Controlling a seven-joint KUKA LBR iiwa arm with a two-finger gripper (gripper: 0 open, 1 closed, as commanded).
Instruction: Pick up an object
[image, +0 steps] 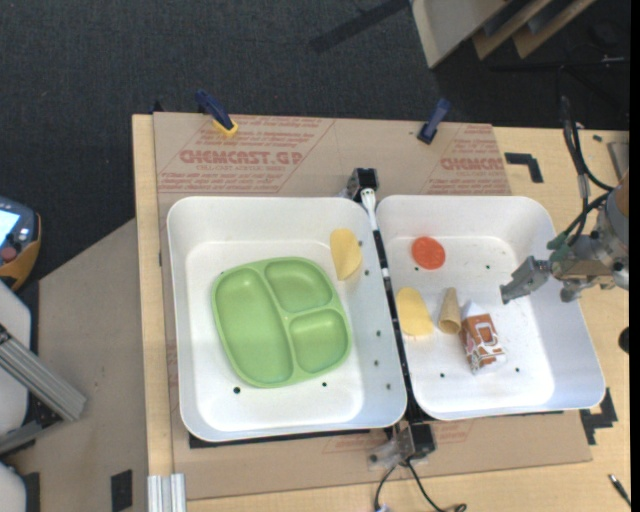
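Gripper (522, 283): over right bin's (575, 385) right side, finger state cannot be told | Objects: orange disc (429, 253), yellow piece (414, 312), carton (482, 342) lying in right bin | Green tray (281, 321): left bin (190, 330).

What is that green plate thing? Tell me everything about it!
The green tray is a light green, plastic-looking dish with rounded corners and three compartments: one large, two smaller. It lies flat and slightly turned on the floor of the left white bin. Nothing sits in it. A yellow piece lies just beyond its upper right corner.
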